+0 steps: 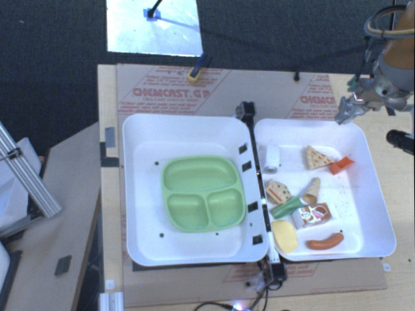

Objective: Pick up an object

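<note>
The gripper (345,111) is seen poised empty above the right bin's (373,167) far corner, its opening indiscernible, while toy foods, a sausage (323,241) among them, are scattered below.

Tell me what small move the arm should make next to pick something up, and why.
Probably move the gripper inward and down over the right bin. It hangs above that bin's far right corner, holding nothing, while the toys lie farther in. The nearest are the pizza slice and the orange piece beside it.
</note>
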You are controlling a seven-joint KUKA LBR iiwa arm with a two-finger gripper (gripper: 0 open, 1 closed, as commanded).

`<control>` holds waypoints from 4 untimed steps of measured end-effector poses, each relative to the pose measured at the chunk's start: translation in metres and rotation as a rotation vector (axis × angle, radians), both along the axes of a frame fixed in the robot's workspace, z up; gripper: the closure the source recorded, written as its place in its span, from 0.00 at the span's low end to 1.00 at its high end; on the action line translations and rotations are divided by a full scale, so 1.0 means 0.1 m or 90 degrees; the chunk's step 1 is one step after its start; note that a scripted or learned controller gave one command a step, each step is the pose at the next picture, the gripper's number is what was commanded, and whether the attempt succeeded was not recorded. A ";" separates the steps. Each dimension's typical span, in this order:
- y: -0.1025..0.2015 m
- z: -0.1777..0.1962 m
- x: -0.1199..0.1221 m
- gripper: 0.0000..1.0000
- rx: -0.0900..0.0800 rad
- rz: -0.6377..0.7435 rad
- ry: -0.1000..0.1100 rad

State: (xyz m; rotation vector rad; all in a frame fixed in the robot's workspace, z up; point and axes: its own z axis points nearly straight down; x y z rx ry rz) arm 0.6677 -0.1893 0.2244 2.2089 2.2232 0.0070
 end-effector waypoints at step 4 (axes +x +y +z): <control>1.73 0.08 -1.06 1.00 0.003 0.002 0.006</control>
